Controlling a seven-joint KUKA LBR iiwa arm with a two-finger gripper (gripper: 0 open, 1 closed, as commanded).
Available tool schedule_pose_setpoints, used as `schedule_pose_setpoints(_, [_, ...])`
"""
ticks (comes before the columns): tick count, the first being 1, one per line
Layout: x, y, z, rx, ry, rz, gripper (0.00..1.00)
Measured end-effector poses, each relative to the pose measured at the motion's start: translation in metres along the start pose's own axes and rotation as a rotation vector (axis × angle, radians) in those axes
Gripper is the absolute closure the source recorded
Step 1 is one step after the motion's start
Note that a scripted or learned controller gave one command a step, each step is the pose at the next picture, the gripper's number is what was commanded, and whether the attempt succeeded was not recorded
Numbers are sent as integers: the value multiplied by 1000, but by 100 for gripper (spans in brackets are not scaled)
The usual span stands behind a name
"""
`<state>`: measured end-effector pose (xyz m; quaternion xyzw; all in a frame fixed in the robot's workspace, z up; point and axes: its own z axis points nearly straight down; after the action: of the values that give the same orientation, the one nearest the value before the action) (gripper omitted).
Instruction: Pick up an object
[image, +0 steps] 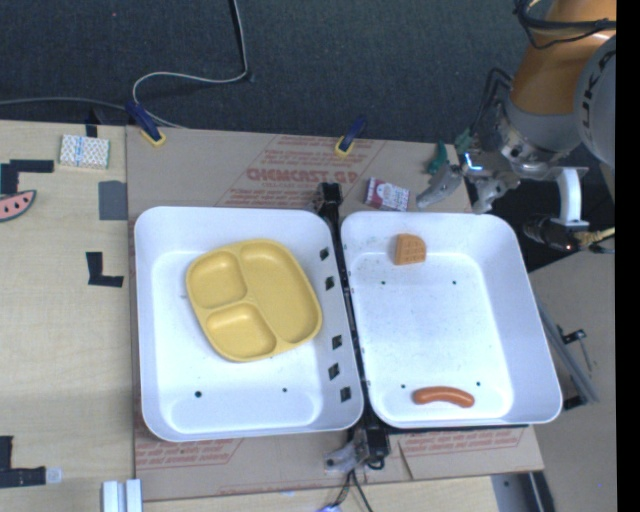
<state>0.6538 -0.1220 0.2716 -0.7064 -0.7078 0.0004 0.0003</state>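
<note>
Nearest the front rim of the right-hand shallow white plastic bin (520, 300) lies a small orange-red toy sausage (443, 397), curved, with bare floor all around it. In the left-hand white bin (160, 330) a yellow three-compartment plastic plate (254, 298) sits slightly turned, clear of every wall. Farther back, a tan, waffle-textured square biscuit piece (408, 249) rests just inside the right bin's far wall, with wide open floor between it and the sausage. Beyond that far rim, over the cardboard, the two-finger metal gripper (463, 185) hangs with its fingers spread apart, nothing between them, outside the bin near its back right corner.
</note>
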Motion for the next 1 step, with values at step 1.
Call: schedule_pose_setpoints(1, [-19, 13, 135, 4, 0, 1, 0])
